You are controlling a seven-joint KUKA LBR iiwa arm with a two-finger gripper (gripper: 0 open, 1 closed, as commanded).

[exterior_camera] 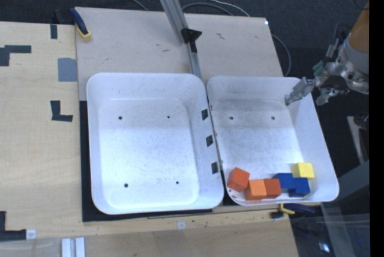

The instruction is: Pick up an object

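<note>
Camera view: gripper (310, 92) at the far right edge of the right bin (252, 105), fingers (296, 93) spread apart with nothing between them. Blocks, well apart from the fingers and toward the viewer along the same bin's near edge: red-orange block (239, 178), orange block (258, 188), dark orange block (272, 187), blue block (293, 184), yellow block (303, 170) touching the blue one. Left bin (144, 142) lies beside, leftward of the fingers.

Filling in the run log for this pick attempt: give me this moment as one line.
gripper: over right bin's far right rim, holding nothing | right bin: orange blocks, blue block, yellow block along near edge | pick: not yet done
</note>
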